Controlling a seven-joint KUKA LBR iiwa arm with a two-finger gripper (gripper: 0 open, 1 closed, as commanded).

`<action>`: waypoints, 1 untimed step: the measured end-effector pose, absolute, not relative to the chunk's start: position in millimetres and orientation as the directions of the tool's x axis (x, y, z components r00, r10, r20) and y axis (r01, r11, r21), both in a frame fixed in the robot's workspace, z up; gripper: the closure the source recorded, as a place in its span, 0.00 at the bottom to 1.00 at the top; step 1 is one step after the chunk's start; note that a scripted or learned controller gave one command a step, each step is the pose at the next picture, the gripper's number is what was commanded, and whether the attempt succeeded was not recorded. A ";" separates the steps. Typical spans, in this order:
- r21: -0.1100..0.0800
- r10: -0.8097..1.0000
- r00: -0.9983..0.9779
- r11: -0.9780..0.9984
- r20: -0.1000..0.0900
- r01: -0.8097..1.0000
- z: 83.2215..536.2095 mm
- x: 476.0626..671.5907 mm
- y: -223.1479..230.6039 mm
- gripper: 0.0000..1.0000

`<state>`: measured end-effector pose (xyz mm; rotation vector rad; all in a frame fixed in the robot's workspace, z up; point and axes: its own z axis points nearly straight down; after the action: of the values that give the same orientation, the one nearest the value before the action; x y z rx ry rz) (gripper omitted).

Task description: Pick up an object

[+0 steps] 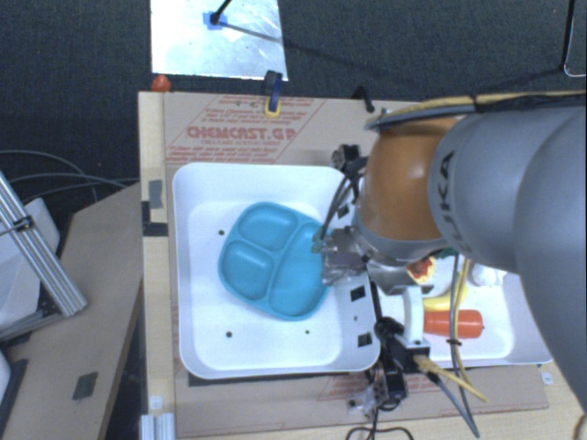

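Reaching down over the seam between the two bins, the arm is coming in from the right, its orange band sitting directly above the wrist. The pincer is hanging at the right edge of the blue divided plate, which is lying tilted in the middle of the left bin. The wrist hardware is blocking the tips, so I cannot tell whether the pincer is open, closed, or gripping anything; contact with the plate's rim is likewise not resolvable.

Judgement: the approach-and-grasp step is under way, with the plate as the likely target. Nothing appears lifted yet, since the plate is resting on the bin floor.

Next move, as I am reading it: closing on the plate's thin raised rim and then rising straight up. The plate is broad and shallow, so an edge pinch is likely to let it swing or slip.

In the right bin, partly under the arm, an orange item and a yellow item are lying close together. The bins are sitting on a printed cardboard sheet on the table.
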<state>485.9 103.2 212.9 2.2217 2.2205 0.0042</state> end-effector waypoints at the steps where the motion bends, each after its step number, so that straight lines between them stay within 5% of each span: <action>1: 0.013 1.000 -0.009 0.009 0.006 1.000 328.7 487.9 139.1 1.00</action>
<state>487.9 139.1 328.7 2.2077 2.2275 0.0209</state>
